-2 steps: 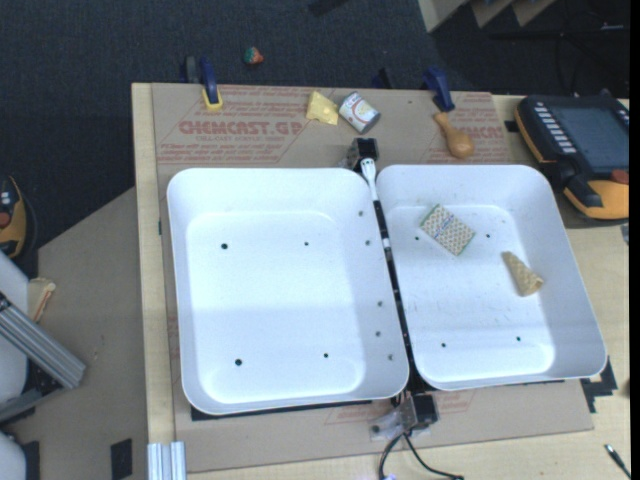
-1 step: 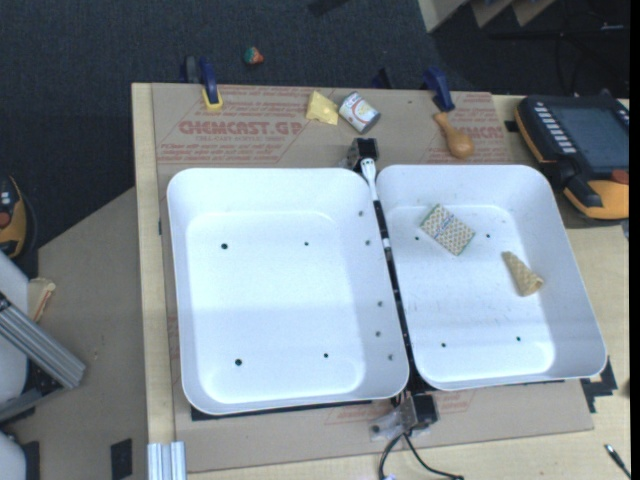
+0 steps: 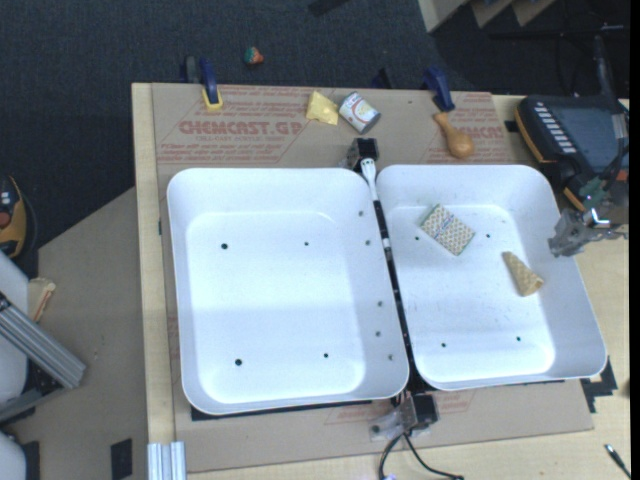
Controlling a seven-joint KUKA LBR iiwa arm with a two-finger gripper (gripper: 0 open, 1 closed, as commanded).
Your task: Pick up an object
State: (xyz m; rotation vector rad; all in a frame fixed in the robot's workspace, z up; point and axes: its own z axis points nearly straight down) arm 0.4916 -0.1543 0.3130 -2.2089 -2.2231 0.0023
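The right bin holds two objects. A flat square pad with a checkered pattern lies in its far half, near the middle. A tan cone-shaped piece lies nearer the bin's right wall. My gripper hangs at the right rim of this bin, just right of and slightly above the tan piece, apart from both objects. Nothing shows between its tips. The left bin stands beside it.
Behind the bins on the bench lie a yellow wedge, a small white box and a wooden pear-shaped piece. Blue clamps grip the back edge. A black keypad device sits at the far right.
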